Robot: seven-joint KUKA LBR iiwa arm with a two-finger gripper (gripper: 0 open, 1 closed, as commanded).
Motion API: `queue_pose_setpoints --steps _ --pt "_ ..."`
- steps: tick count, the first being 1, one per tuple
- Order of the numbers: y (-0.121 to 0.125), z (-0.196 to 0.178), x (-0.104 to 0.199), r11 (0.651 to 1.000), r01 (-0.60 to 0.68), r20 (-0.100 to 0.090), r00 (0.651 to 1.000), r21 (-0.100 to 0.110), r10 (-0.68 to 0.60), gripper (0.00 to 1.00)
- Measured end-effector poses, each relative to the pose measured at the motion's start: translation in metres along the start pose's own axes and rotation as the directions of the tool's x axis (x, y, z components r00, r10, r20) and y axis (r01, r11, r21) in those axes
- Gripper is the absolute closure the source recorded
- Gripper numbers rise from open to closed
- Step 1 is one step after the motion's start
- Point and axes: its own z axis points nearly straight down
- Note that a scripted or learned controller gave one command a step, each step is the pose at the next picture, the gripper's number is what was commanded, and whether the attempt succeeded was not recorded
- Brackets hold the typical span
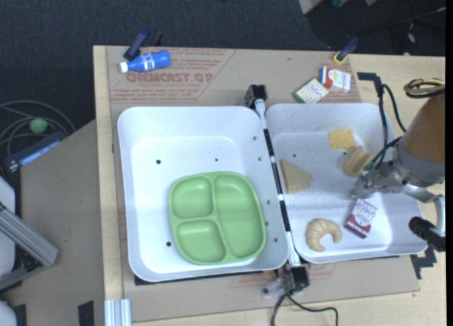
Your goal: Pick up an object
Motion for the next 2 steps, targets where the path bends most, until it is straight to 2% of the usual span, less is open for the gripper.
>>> queue_pose_setpoints --steps 1,2 --pt "0.063 -0.081 0.011 1.0 0.003 0.001 1.0 -0.002 -0.003 1.0" --pt "0.06 -0.011 -0.028 1.0 0.001 0.0 1.0 0.001 -0.001 1.0"
